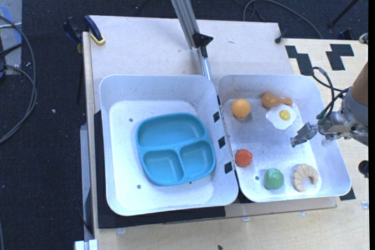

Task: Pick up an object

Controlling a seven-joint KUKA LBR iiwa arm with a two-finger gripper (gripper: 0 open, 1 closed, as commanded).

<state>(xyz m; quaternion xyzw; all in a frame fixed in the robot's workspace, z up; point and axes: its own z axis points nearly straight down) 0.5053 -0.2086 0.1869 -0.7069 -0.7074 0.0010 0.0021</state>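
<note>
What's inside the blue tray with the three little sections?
Nothing lies in the blue tray: all three sections show bare blue bottoms. It sits in the left bin. What is beneath the tray is covered by it, so that cannot be seen.

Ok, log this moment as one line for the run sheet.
arm: reaching into right bin | tool: beside fried egg, nothing held | blue tray: left bin

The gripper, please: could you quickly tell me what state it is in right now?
Gripper: over the right bin, beside the fried egg; open or closed cannot be told.
</note>
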